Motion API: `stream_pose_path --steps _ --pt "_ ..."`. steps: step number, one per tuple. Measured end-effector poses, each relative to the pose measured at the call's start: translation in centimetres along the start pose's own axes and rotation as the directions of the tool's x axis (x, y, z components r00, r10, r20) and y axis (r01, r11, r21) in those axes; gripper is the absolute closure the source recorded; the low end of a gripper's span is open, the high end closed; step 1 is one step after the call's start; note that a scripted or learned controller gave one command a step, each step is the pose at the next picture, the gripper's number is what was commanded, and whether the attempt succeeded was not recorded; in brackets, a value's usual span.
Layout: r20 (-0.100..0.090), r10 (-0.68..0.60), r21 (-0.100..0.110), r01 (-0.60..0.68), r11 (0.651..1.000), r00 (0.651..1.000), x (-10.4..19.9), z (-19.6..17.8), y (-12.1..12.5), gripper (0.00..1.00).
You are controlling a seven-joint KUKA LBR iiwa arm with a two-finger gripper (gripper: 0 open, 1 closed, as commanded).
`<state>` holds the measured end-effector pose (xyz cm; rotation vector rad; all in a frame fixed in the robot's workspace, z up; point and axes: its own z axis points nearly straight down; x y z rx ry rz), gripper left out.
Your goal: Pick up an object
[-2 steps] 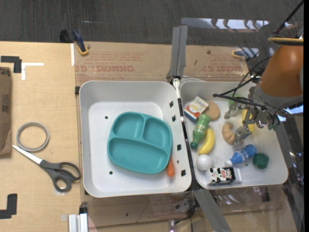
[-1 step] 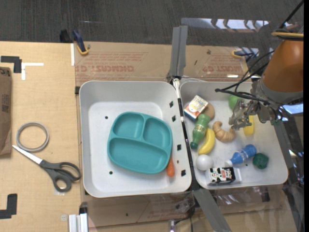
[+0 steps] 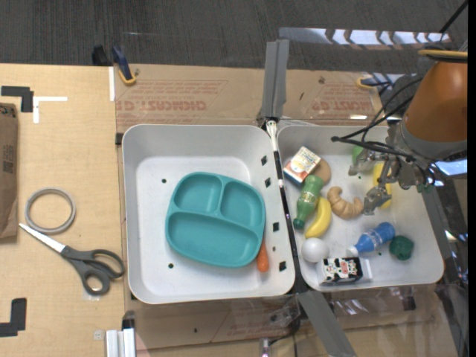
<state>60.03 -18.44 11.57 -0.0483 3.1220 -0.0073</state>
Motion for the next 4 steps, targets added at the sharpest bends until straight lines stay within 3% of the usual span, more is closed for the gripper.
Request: stream_pose_path --steps 1,2,3,4 --pt "-0.013 0.085 -0.003 -0.085 0.996 0.996 -4.0 2.3 -3.8 0.00" --pt "-0.005 0.084 -0.001 -0.084 0.996 0.996 -4.2 1.1 -3.8 1.00" --pt "-0.005 0.083 -0.001 -0.083 0.997 0.996 -4.2 1.2 -3.8 0.00" --pt "0.003 0.083 0.000 -0.083 0.997 0.997 -4.4 0.0 -3.9 1.00"
